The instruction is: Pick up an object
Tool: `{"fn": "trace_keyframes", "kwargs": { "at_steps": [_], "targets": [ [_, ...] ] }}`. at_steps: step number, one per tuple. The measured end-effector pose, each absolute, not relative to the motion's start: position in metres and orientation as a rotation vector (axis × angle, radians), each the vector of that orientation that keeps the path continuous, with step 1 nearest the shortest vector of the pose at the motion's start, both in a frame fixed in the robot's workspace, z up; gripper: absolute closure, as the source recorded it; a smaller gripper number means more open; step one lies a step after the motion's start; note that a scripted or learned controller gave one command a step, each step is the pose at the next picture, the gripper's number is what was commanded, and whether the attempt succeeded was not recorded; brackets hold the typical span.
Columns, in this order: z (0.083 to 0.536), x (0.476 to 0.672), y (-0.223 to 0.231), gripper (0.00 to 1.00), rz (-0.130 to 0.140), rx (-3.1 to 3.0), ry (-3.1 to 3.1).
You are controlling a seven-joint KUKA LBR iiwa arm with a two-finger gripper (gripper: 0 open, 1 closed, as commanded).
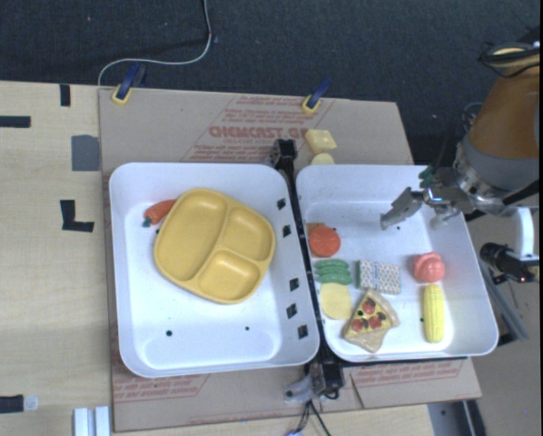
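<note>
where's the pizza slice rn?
The pizza slice lies in the right bin, near its front edge, just below the checkered piece, with the yellow round piece on its left and the corn cob to its right.

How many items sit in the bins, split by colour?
Yellow: 3, the divided plate, the corn cob and the round slice
Red or orange: 3, the tomato slice, the round red piece and the orange piece beside the plate
Green: 1, the green piece
Multicoloured: 2, the pizza slice and the speckled cracker
Total: 9
</note>
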State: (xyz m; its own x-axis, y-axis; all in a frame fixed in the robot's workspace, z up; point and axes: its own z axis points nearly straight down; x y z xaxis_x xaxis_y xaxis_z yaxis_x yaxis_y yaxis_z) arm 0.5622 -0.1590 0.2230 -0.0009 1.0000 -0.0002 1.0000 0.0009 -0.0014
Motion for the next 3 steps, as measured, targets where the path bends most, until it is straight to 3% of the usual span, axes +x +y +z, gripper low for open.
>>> {"fn": "trace_keyframes", "kwargs": {
  "at_steps": [1,2,3],
  "targets": [
    [0.182,0.534,-0.228,0.00,0.010,-2.226,-2.213],
    [0.084,0.545,-0.217,0.00,-0.008,-2.224,-2.222],
    [0.091,0.493,-0.223,0.00,-0.014,-2.237,-2.229]
  ]
}}
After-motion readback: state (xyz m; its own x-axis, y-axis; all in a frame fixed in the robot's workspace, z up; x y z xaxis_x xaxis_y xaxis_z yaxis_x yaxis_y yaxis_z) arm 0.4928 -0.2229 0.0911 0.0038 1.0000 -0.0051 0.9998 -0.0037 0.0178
